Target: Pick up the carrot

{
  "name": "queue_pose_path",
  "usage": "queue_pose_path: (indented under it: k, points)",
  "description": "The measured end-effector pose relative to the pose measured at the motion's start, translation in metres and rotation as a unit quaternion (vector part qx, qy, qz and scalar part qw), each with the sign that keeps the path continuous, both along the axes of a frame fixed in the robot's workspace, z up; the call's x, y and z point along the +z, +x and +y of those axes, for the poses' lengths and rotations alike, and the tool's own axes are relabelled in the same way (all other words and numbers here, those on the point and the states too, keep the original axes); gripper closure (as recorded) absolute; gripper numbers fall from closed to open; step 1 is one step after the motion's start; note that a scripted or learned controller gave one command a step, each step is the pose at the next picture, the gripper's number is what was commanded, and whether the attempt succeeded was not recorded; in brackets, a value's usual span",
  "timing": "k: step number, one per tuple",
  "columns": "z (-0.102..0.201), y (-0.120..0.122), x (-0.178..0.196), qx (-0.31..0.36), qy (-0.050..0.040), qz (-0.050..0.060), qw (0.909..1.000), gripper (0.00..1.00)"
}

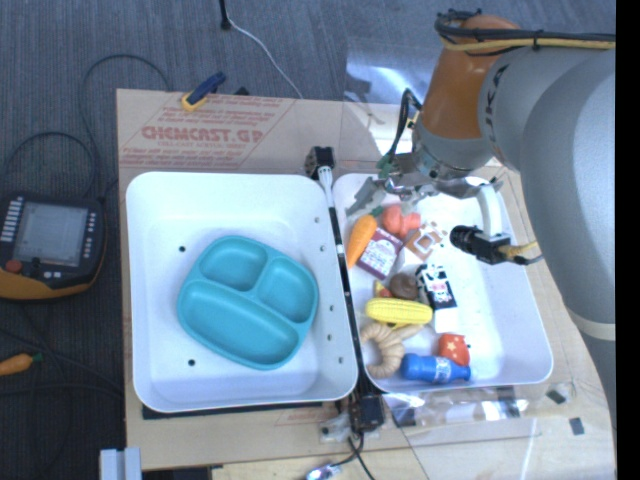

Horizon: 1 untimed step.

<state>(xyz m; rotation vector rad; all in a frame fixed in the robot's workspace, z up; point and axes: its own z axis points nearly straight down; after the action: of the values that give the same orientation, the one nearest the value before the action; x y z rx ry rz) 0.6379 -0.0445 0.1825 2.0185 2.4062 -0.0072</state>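
Small orange tapered carrot [360, 238] against right bin's [520, 298] left wall, far corner (toys crowd its right). Grey two-finger gripper [385, 190] above; grip state unclear.

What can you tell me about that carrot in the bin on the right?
The carrot is a small orange toy, smooth like plastic, with a bit of green at its upper end. It lies tilted near the top left corner of the right bin, close to the wall that divides the two bins. Its lower side rests against a purple packet. The gripper hangs just above and to its right, not holding it.
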Motion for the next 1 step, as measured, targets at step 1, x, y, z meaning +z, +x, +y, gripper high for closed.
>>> queue_pose_path:
  k: [1]
  points:
    - [0.0005, 0.0001, 0.0001, 0.000, -0.0003, 0.000, 1.0000, 0.00]
